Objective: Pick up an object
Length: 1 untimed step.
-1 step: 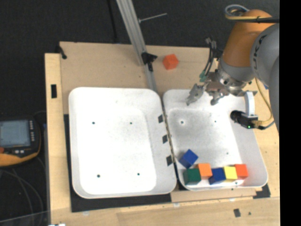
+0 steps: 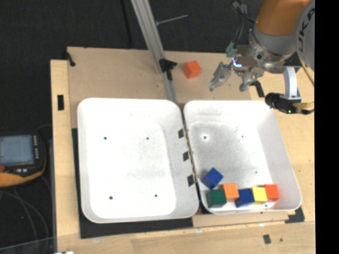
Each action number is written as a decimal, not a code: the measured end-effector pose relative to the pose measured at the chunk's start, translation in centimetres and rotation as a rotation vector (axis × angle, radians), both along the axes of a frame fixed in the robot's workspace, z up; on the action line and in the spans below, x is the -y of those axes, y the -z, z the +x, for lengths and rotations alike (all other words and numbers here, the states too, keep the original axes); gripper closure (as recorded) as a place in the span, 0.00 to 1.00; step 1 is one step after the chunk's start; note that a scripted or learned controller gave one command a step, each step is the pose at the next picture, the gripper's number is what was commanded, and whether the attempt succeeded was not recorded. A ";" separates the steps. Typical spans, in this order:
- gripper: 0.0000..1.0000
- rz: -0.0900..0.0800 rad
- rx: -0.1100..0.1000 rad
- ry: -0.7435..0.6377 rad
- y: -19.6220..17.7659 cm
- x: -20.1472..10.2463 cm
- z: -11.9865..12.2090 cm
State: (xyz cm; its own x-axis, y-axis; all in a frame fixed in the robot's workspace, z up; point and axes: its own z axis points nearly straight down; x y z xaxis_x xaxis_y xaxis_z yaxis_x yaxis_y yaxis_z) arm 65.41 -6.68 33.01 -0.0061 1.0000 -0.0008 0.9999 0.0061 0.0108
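Camera view, fixed above the bench.

Bench (image 2: 127, 73): pale wood top, carrying two shallow white bins side by side.

Left bin (image 2: 92, 157): white floor with a few small dark dots.

Right bin (image 2: 249, 120): six cubes gathered along its near edge. Green cube (image 2: 216, 197) sits at the near left corner; orange cube (image 2: 231, 191) is just beside it; small blue cube (image 2: 245, 197), yellow cube (image 2: 259, 194) and red-orange cube (image 2: 271, 191) carry the row on toward the near right corner. Larger blue cube (image 2: 212, 177) lies tilted just behind the green and orange ones, near the bin's left wall.

Loose orange cube (image 2: 192, 69): on the bare bench beyond the far edge of the bins, well apart from the row.

Metal post (image 2: 151, 36): grey, slanting up from the bench at the far end of the gap between the bins.

Gripper (image 2: 232, 80): above the bench just past the right bin's far edge, to the right of the loose orange cube and not touching it. Fingers spread apart, nothing between them.

Handheld console (image 2: 20, 155): off the bench's left edge, screen lit.
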 end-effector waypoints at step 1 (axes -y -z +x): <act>0.00 -0.002 -0.010 0.002 0.6 0.3 -0.1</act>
State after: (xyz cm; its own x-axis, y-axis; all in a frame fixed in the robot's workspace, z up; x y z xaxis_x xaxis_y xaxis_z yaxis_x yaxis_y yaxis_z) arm 65.27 -6.93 32.44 -0.0045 1.0000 -0.0028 1.0000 0.0045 0.0011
